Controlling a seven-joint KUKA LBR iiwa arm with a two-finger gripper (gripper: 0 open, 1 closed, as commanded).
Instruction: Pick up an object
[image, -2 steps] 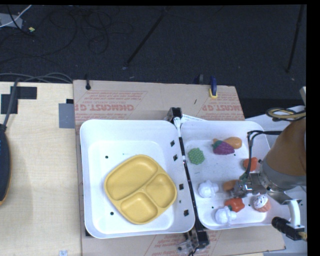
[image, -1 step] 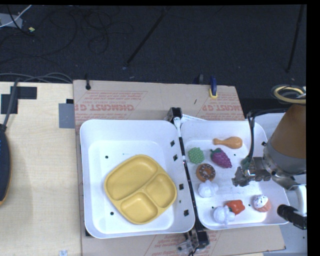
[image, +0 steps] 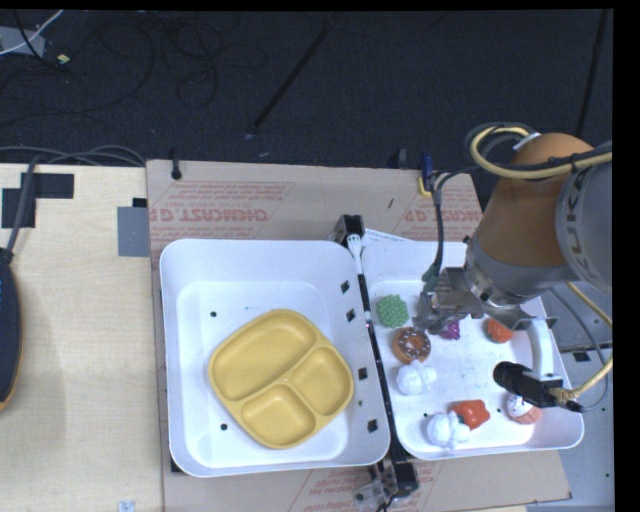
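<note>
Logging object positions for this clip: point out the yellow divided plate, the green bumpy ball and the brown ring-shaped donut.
yellow divided plastic plate (image: 262, 352): camera view, left compartment floor.
green bumpy ball (image: 391, 310): camera view, its top.
brown ring-shaped donut (image: 411, 346): camera view, its ring.

R bin crowded: toys | L bin: tray blocks mid

The grey arm enters from three o'clock, orange band uppermost, its claw pointing down toward nine o'clock.
</note>
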